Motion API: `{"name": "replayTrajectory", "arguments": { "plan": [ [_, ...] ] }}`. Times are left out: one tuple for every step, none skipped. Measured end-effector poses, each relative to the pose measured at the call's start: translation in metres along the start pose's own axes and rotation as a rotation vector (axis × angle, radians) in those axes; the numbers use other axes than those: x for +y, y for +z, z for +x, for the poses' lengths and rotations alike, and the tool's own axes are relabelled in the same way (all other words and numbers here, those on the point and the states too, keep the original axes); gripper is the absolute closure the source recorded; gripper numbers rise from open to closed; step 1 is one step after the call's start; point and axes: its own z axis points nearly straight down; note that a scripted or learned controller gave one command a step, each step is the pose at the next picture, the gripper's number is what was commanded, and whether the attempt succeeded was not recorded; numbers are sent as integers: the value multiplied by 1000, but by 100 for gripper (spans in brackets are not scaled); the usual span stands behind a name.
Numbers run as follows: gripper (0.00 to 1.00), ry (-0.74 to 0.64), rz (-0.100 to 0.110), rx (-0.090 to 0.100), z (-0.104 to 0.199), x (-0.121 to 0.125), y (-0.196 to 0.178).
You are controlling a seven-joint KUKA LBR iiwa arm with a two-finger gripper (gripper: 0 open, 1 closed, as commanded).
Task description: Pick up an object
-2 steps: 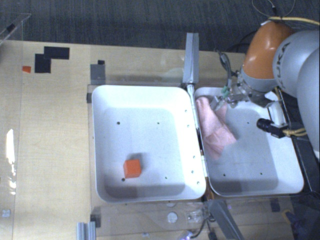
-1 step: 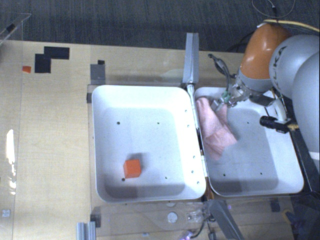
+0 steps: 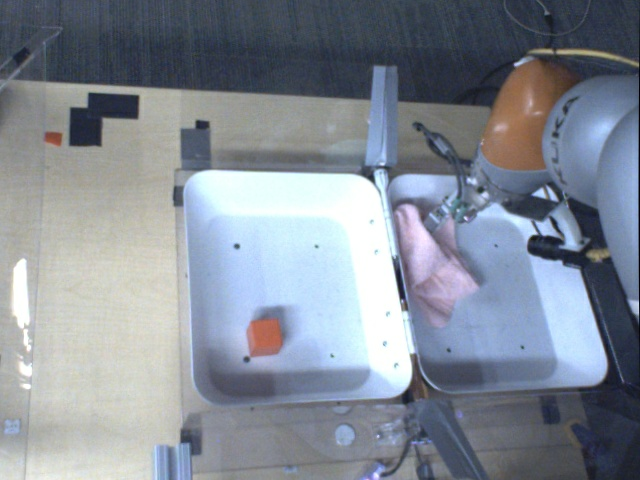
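Camera view: a slanted look down on the counter (image 3: 100, 298), pale wood-grain and smooth.
Arm: grey with an orange band, reaching in from the right over the right bin (image 3: 560, 348).
Bins: two shallow white trays with rounded corners, side by side; the left bin (image 3: 300, 208) is hard, matte plastic.
Pink cloth (image 3: 432, 263): soft, crumpled, draped along the right bin's left side.
Pincer (image 3: 452, 208): at the cloth's upper edge; closure cannot be judged.
Orange block (image 3: 265, 337): small, cube-like, lower left bin.
Progress: pickup appears under way, nothing clearly lifted yet.

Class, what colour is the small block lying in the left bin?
Orange: the block shows clearly in the camera view, against the white left bin.
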Motion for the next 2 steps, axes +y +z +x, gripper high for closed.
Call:
{"name": "replayTrajectory", "arguments": {
  "plan": [
    [100, -3, -12, -2, 1, 6, -14],
    [0, -3, -10, 1, 2, 6, -13]
  ]
}}
